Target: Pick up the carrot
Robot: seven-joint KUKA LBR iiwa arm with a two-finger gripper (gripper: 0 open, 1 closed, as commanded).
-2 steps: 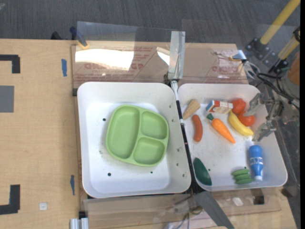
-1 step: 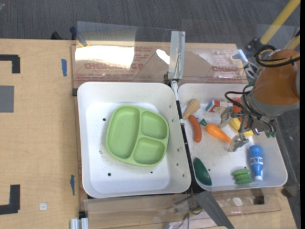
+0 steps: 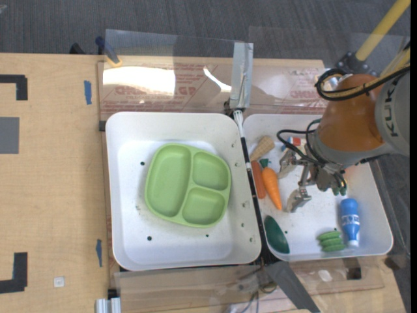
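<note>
Bench [image 3: 45,175] boards, pale wood with black corner marks, ran across the near edge and off to the left, carrying two shallow white bins side by side. Nearest in the right bin [image 3: 378,243] lay a dark green vegetable [image 3: 276,235] against the dividing wall, and beside it, toward the near right corner, a small bright green pod-like piece [image 3: 331,240] just next to a blue bottle [image 3: 350,220] standing with its white cap pointing away. The left bin [image 3: 124,194] held a light green plate [image 3: 189,184] with three compartments, lying flat near the middle.

Farther in, the carrot [image 3: 270,184] lay on the right bin's floor close to the dividing wall, its green top pointing away and its tip toward the near side. A second orange piece [image 3: 258,182] lay alongside it, touching or nearly so. The end effector [image 3: 301,191] hung just to the right of the carrot, its metal fingers [image 3: 298,201] spread apart and holding nothing. Beyond the carrot sat a tan cone-shaped item [image 3: 262,147]. Above all this, the arm's orange band [image 3: 345,119] rose from the right. A clear plastic sheet [image 3: 169,77] stood at the far side.
</note>
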